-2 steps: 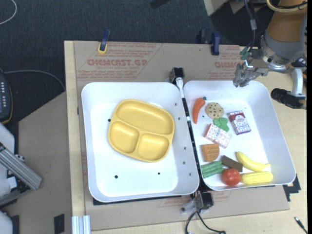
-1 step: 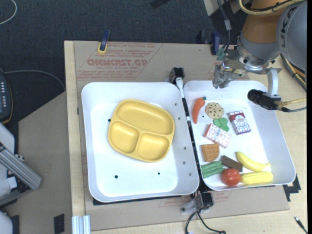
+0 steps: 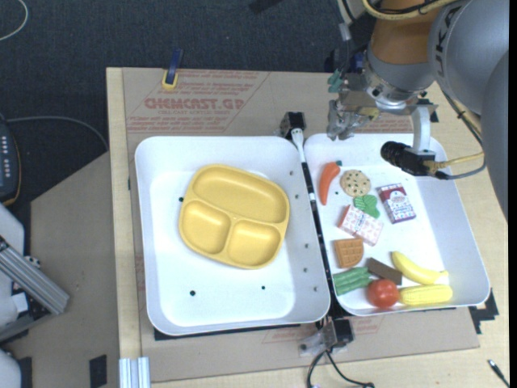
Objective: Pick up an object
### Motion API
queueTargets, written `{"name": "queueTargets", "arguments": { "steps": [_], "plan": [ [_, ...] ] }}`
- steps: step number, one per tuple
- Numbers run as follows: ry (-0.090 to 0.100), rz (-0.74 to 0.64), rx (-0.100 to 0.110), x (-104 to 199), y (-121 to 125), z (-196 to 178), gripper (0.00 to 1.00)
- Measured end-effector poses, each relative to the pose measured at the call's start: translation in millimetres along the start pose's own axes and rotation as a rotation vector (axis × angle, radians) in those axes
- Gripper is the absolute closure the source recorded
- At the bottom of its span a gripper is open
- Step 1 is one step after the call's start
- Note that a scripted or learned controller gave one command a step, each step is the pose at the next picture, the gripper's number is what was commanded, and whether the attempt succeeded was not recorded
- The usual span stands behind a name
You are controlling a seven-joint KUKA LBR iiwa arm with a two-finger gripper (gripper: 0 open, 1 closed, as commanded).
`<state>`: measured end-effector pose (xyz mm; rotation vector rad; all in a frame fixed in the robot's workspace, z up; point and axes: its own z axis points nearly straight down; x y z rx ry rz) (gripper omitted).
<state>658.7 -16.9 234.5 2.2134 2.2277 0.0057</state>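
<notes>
Fingers of the gripper [image 3: 342, 129] hang at the right bin's [image 3: 467, 217] far edge; their spread cannot be told. Nothing sits between them. Just below lies the carrot [image 3: 327, 181], probably the nearest pick.

— What does the bench [image 3: 129, 217] stand on?
— A dark, speckled carpet floor [image 3: 73, 31]; a thin pale cable [image 3: 18, 14] loops across it at the upper left.
— And the bench top itself?
— A tan board printed with red lettering [image 3: 194, 102], held at its far edge by a blue and yellow clamp [image 3: 171, 71].
— Anything at the left?
— Pale metal framing [image 3: 32, 277] at the lower left.
</notes>
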Motion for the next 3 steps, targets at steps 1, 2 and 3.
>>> {"name": "queueTargets", "arguments": {
  "steps": [1,2,3],
  "plan": [
    [-0.001,0.002,0.004,56.3,5.7,15.9,1.0],
    [-0.001,0.004,0.0,78.1,11.3,1.6,1.0],
    [-0.002,0.007,0.007,75.7,-0.1,19.8,1.0]
  ]
}}
